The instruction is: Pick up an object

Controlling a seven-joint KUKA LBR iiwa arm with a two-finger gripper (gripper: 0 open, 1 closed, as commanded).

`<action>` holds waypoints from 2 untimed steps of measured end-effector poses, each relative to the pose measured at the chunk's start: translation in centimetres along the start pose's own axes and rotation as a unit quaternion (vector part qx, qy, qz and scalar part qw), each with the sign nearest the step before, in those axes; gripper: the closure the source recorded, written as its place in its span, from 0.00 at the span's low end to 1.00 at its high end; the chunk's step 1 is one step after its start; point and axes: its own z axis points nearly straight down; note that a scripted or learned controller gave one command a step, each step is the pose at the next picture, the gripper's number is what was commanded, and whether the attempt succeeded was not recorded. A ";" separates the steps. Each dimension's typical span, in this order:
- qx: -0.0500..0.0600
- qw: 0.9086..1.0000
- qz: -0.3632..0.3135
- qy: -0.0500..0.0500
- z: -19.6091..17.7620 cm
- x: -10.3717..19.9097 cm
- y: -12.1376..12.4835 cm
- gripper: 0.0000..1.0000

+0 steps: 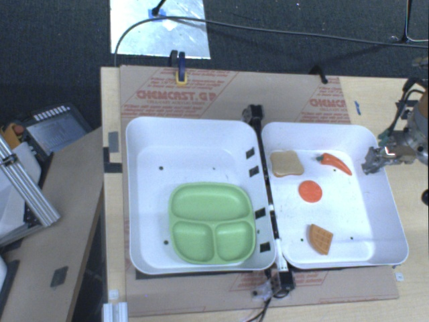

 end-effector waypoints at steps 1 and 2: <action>0.001 1.000 -0.003 0.002 -0.1 5.8 0.9 1.00; 0.002 1.000 -0.003 0.002 1.1 10.9 0.5 1.00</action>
